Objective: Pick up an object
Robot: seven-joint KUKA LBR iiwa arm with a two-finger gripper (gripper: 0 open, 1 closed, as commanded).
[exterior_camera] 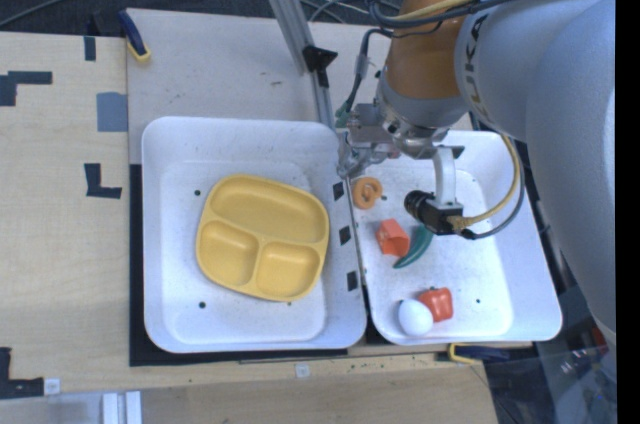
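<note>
Beside orange ring (367, 193), end effector (352, 162)

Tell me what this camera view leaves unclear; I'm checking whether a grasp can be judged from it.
- Gripper: whether its fingers are open or shut is unclear; the wrist hides them from above.
- Right bin: its back part is covered by the arm.
- Green object: its upper end sits under a black fitting, so its full shape is hidden.
- Orange ring, orange block, white egg: too small to identify firmly.
</note>
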